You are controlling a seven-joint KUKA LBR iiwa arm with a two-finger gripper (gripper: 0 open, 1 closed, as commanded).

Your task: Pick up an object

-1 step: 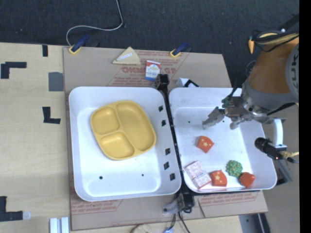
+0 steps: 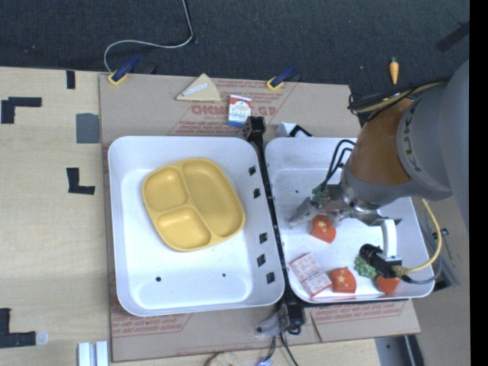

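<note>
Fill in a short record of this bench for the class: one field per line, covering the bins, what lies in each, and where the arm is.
left bin: holds a yellow divided plate
right bin: holds a red piece, a patterned card, a red block and a green-and-red item
arm: reaches over the right bin
gripper: just above the red piece; grasp cannot be judged
behind bins: small red-and-white box

- A small red object [image 2: 322, 229] lies in the right bin's middle, just below the arm's wrist.
- A flat card with a red grid print [image 2: 309, 272] rests tilted near the bin's front wall.
- Another red piece [image 2: 343, 280] sits touching the card's right side.
- A dark green and red item [image 2: 375, 268] lies by the front right corner.
</note>
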